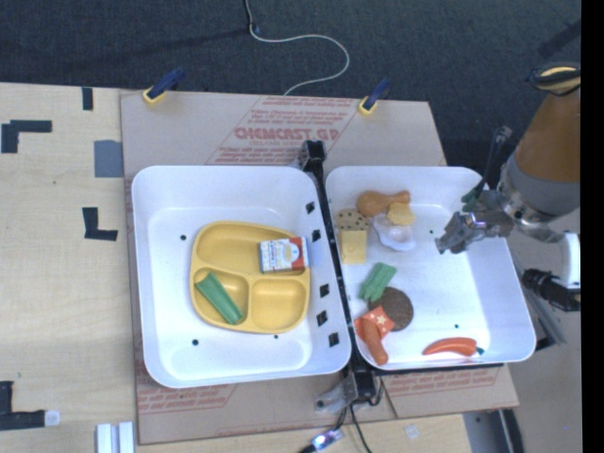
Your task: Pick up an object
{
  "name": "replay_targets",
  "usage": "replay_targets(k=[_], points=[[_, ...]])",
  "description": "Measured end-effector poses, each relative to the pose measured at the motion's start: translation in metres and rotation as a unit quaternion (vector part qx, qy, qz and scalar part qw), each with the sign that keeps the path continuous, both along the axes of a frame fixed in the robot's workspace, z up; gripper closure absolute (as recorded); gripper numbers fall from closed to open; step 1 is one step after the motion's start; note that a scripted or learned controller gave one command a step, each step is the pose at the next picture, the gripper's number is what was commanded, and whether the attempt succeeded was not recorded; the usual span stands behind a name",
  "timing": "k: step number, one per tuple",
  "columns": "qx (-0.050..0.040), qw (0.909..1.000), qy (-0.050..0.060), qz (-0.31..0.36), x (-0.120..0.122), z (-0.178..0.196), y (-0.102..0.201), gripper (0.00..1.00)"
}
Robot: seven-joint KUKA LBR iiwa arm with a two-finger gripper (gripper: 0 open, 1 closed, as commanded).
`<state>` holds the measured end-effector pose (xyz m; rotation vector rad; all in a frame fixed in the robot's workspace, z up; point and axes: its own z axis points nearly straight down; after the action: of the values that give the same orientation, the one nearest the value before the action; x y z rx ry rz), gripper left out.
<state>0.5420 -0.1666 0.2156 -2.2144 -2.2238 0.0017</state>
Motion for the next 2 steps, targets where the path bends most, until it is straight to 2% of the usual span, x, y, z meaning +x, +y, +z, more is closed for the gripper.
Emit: replay_targets(k=[1,2], points=[[0.0000,1.0000,0.000,0.000,-0.015,-0.007,0.048,1.00],[0.0005,1.0000,-0.001,0.001,-0.031,0.014,0.099,1.00]])
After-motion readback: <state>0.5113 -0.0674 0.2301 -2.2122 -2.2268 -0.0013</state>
